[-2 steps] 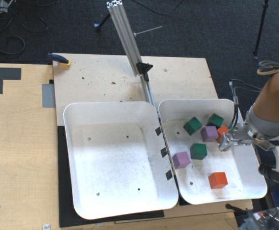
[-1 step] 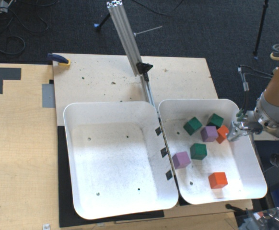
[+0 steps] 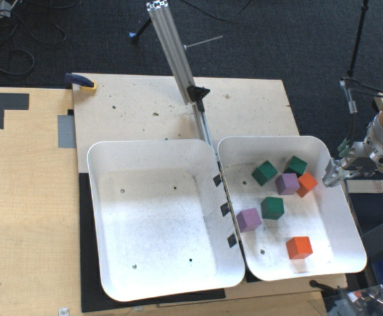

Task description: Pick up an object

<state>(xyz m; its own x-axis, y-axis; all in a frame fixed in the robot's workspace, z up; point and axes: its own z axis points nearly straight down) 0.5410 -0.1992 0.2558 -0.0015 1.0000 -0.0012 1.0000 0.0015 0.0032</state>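
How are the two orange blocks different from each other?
The upper orange block sits near the bin's right wall, touching a purple block. The lower orange block stands alone near the front of the bin. The upper one looks turned at an angle; the lower one sits squarer to the camera. Both are orange cubes of similar size.

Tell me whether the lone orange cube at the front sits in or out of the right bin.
In. The orange cube rests on the right bin's floor, inside its rim.

Aluminium rail [image 3: 173, 48] leaning over wooden board [image 3: 244, 107], possibly a clamp [image 3: 81, 81] at its corner
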